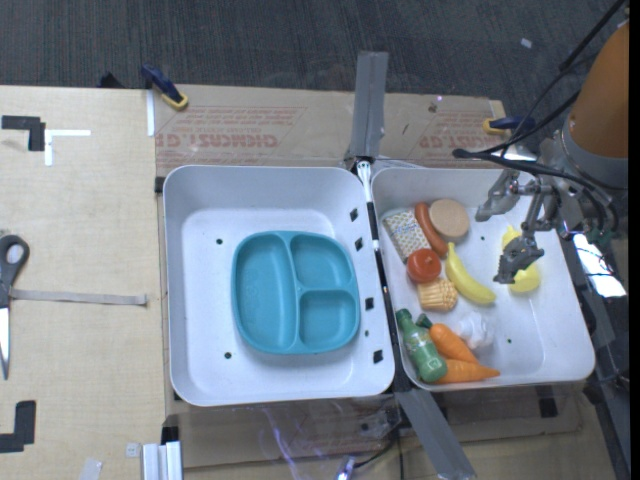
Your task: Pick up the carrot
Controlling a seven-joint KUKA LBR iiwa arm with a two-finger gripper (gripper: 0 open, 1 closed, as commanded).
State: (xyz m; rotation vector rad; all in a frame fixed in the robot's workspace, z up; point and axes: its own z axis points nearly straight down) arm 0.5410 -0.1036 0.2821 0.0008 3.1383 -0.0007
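Step in hand: approach to the carrot, no grasp made yet.

The carrot (458, 356) lies in the right bin (545, 353), near its front wall, with a green bottle (420, 348) just beside it on the side facing the blue plate (297, 292). The gripper (517, 260) hangs over the same bin, well apart from the carrot, beside a yellow lemon (527, 279); its opening cannot be told, and nothing is seen held. Judged next move: travel toward the front wall, align over the carrot, descend clear of the bottle.

The orange carrot (452, 342) lies flat near the right bin's front wall, apparently touching a second orange piece.
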